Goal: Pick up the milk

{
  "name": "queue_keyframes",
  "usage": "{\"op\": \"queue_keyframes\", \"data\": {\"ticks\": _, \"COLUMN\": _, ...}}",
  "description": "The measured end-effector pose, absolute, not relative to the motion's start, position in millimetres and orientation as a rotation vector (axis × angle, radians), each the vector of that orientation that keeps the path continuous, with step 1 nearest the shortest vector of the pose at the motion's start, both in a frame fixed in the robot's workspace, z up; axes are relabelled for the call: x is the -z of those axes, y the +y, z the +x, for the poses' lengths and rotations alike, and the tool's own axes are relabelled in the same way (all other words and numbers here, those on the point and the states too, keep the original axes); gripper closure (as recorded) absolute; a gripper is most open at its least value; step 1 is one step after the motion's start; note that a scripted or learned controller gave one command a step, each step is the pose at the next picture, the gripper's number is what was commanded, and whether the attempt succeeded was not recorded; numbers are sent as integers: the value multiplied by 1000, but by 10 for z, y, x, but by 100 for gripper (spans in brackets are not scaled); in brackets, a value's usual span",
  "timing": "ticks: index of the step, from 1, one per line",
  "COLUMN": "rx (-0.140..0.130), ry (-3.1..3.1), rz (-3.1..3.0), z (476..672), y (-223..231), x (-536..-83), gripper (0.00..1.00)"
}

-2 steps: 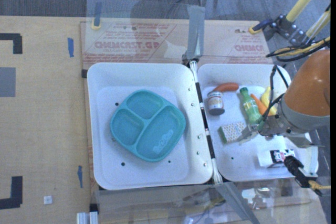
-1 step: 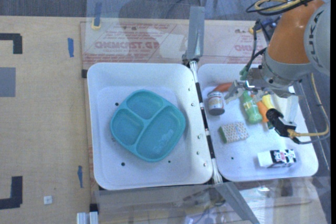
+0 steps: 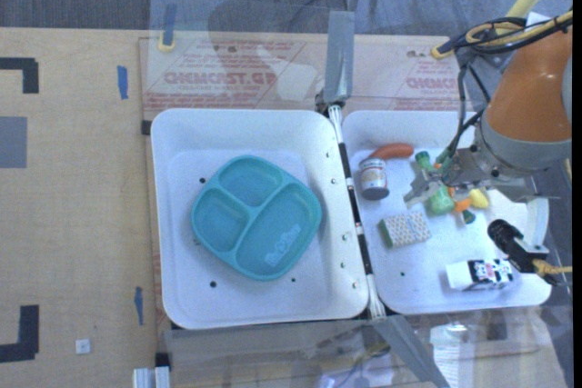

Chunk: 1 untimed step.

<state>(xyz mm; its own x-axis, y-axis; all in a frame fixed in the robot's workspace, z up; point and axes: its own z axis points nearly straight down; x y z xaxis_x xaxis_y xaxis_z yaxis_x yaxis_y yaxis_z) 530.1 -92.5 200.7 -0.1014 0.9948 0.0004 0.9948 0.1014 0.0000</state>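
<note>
The milk [image 3: 480, 273] is a small white carton with black patches, lying on its side near the front right corner of the right bin [image 3: 400, 291]. My gripper [image 3: 435, 186] hangs over the middle of that bin, above a cluster of green and yellow toy food [image 3: 446, 200], well behind the milk and a little to its left. Nothing can be seen held in it. The arm's grey and orange body hides the bin's far right part.
In the right bin also lie an orange-red sausage-like piece [image 3: 394, 151], a small metal can [image 3: 372, 178] and a pale checkered block [image 3: 406, 229]. The left bin [image 3: 182, 286] holds a teal divided plate [image 3: 257, 215].
</note>
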Motion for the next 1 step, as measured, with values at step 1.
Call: {"op": "queue_keyframes", "data": {"ticks": 1, "rx": 1, "ry": -2329, "rz": -2112, "z": 5464, "y": -1159, "x": -2630, "gripper": 0}}
